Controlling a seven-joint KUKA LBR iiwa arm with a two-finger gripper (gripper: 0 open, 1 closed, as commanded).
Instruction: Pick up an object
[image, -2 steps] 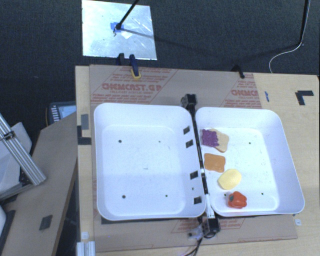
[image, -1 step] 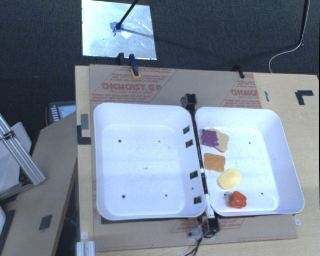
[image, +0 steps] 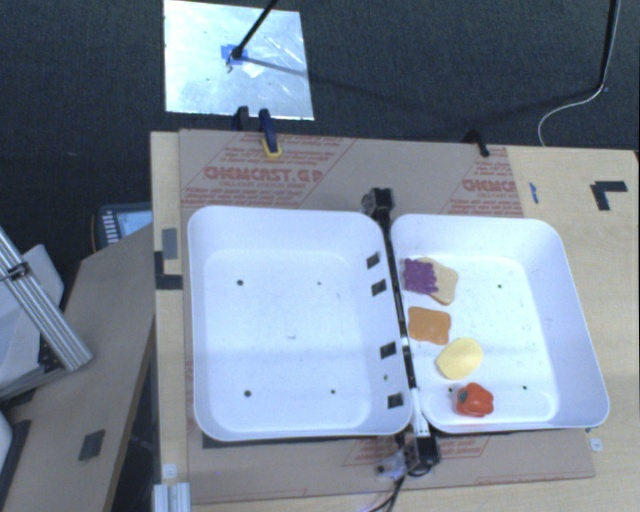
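Several small toy foods lie along the left side of the right bin (image: 560, 300). At the top is a tan slice with a purple patch (image: 430, 279). Below it sits an orange square piece (image: 429, 325), then a pale yellow round piece (image: 459, 358). A red pepper-like piece (image: 474, 399) rests near the bin's front left corner.
The left bin (image: 210, 300) stands beside the right one, joined by a black clipped divider (image: 392, 300). Both sit on a brown cardboard sheet (image: 300, 170) on the bench. A shiny metal plate (image: 238, 60) lies on the dark floor behind. An aluminium frame (image: 40, 310) stands at left.
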